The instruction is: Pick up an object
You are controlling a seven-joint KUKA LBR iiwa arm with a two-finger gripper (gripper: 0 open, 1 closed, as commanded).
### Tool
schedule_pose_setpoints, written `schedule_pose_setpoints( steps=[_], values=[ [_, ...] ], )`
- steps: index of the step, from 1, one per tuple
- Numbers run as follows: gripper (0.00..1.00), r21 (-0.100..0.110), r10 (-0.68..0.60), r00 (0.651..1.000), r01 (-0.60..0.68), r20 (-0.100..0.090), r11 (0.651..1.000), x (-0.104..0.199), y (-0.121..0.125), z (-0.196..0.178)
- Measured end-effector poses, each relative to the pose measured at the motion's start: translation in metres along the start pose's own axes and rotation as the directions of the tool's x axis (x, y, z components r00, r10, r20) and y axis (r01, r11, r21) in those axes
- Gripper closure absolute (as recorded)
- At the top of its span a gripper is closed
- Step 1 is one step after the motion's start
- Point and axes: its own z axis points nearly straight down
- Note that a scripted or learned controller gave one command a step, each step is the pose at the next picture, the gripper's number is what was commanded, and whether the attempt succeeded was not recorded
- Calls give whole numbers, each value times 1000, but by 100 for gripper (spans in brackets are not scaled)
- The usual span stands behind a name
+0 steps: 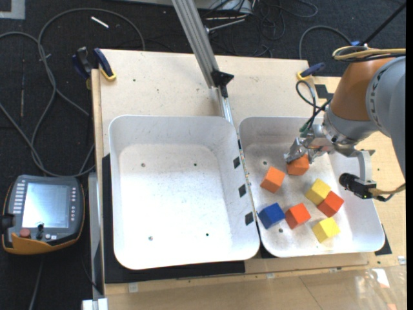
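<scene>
My gripper (299, 157) hangs over the upper middle of the right bin (368, 237). Its fingers are closed around the top of a small orange block (298, 167), which sits between them just below the wrist. In the same bin, another orange block (272, 179) lies to the lower left of the held one. Further down are a blue block (271, 215) and a red-orange block (297, 215). To the right lie a yellow block (318, 191), a red block (331, 203) touching it, and a second yellow block (326, 228).
The left bin (122, 173) stands beside the right one, sharing a raised divider (240, 173). A slanted metal pole (197, 34) reaches down to the bins' back edge. A teach pendant (42, 210) lies on the floor at the left.
</scene>
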Motion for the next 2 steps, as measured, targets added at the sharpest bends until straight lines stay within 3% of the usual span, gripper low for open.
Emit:
schedule_pose_setpoints(
  steps=[1,2],
  values=[
    [100,-4,-8,1000,8,-4,1000,130,-15,-85],
    [100,4,-3,1000,3,-2,1000,152,-34,-81]
  ],
)
